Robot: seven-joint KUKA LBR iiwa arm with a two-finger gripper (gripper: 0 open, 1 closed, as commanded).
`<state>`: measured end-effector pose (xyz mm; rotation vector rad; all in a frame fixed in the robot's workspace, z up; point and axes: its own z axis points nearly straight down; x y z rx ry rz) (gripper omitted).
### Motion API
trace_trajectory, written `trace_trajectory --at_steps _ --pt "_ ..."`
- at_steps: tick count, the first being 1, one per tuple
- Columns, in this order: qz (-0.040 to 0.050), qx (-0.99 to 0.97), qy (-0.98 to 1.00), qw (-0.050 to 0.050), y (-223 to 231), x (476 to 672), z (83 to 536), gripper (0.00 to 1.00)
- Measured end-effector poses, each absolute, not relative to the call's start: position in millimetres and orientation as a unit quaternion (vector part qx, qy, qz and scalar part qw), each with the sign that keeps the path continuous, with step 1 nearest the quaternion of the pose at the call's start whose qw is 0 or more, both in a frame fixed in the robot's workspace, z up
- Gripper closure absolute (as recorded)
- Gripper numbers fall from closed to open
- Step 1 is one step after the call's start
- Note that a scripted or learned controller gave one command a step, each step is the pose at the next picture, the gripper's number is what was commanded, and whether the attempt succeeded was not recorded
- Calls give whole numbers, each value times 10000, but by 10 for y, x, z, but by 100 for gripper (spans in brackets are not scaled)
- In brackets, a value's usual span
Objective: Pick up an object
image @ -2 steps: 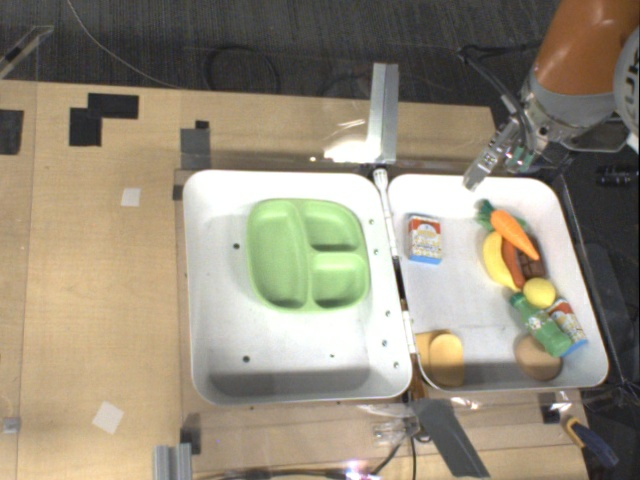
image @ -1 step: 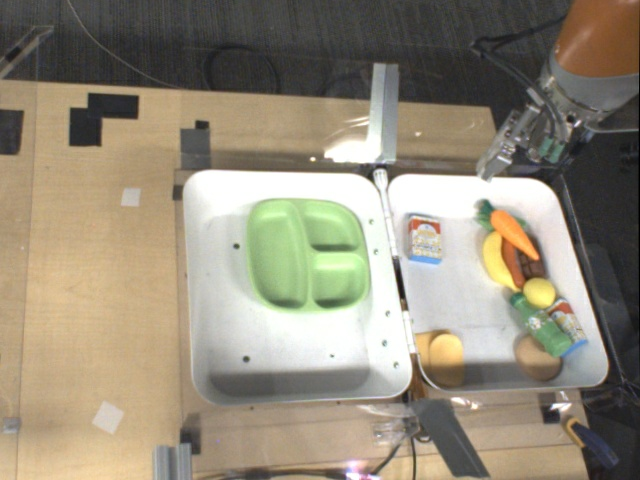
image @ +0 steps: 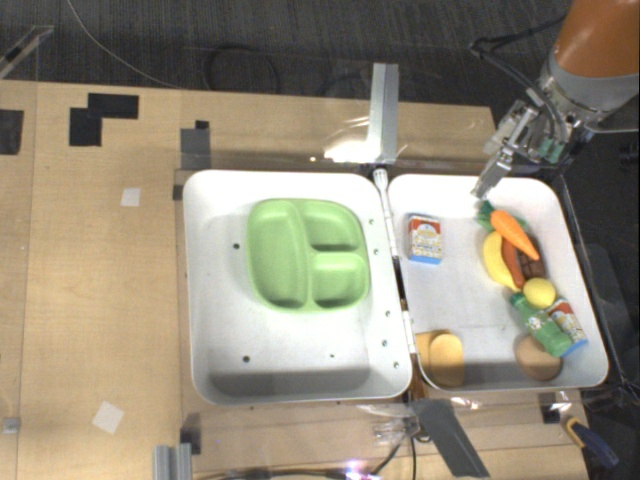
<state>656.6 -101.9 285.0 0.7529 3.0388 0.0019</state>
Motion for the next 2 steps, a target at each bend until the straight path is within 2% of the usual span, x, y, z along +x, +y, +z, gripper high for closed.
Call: trace_trajectory --at_steps 1,2 --pt "-1 2222 9750 -13 -1376 6435 1635 0" --pt "5 2559 9667 73 -1739 6306 895 0"
